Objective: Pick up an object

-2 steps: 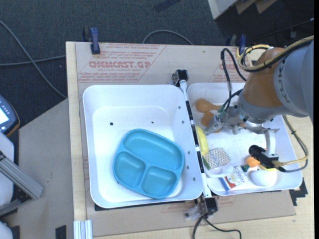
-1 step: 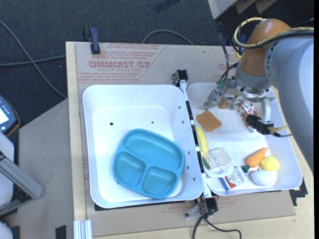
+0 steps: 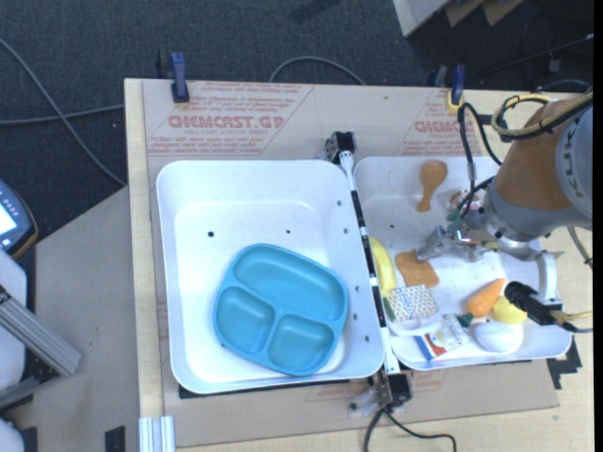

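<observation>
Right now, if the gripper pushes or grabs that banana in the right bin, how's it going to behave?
The banana is long, curved and smooth, so it would probably pivot or slide rather than roll. It lies along the right bin's left wall, which likely leaves fingers little room on that side. It looks like a toy, so probably light and stiff.

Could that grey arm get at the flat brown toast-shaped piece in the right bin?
Probably yes. The flat brown toast-shaped piece lies uncovered on the right white bin floor, just beside the gripper, with nothing lying on top.
</observation>
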`<state>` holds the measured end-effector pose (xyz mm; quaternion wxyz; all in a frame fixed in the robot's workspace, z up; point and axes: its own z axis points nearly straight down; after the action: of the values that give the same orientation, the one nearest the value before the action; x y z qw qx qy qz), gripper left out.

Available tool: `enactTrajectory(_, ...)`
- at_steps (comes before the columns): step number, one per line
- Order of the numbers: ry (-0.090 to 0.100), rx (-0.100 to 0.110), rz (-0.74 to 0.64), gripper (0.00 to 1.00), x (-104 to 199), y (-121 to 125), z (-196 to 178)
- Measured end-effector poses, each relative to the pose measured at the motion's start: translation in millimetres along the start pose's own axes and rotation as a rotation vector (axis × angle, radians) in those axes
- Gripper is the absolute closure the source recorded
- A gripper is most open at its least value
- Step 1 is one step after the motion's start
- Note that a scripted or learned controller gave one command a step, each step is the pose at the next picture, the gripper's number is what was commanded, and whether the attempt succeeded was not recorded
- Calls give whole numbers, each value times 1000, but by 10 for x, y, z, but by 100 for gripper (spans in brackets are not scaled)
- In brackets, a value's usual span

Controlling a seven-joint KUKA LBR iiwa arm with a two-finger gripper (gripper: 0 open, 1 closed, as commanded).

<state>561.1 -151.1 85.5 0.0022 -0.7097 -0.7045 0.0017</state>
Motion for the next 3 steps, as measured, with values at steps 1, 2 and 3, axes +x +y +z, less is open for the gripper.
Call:
enactTrajectory(1,1,0,-6,0,-253,724,3)
enactTrajectory(2,-2,-4,-8,100,-261,745,-99)
enactTrajectory(3,-2,-4,-8,0,-260,747,-97)
